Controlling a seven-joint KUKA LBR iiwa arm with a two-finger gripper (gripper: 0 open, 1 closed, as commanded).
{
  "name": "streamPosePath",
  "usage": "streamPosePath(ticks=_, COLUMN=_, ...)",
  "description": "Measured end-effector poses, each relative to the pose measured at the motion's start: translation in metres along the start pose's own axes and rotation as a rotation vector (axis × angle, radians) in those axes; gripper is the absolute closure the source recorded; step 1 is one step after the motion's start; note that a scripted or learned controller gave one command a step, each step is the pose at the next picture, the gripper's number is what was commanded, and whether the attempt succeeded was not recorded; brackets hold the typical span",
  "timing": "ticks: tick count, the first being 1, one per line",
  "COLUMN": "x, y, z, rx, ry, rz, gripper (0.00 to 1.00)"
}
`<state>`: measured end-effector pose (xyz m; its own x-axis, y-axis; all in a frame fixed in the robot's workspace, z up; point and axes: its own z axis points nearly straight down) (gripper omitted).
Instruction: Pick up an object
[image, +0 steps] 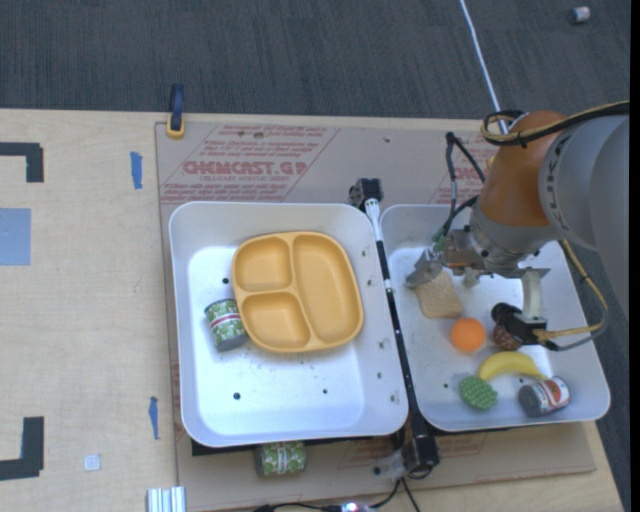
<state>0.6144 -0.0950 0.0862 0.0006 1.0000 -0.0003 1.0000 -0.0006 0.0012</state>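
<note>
Rightward, bin (590, 395) holds orange (467, 335), banana (510, 366) and bread (439, 297); tool (447, 262) state unclear.

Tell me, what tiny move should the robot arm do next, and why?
Probably lower straight down a little: the gripper hovers right above the tan bread slice in the right bin, and nothing shows between its fingers yet.
</note>
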Motion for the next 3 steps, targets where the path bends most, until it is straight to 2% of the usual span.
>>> streamPosePath(ticks=1, x=-0.013, y=-0.044, z=0.0, rx=-0.001, ry=0.0, rz=0.0, gripper=0.0)
streamPosePath(ticks=2, x=-0.013, y=-0.043, z=-0.011, rx=-0.004, ry=0.0, rz=0.001, gripper=1.0)
streamPosePath(ticks=3, x=0.06, y=-0.07, z=-0.099, rx=-0.001, ry=0.001, rz=-0.003, gripper=1.0)
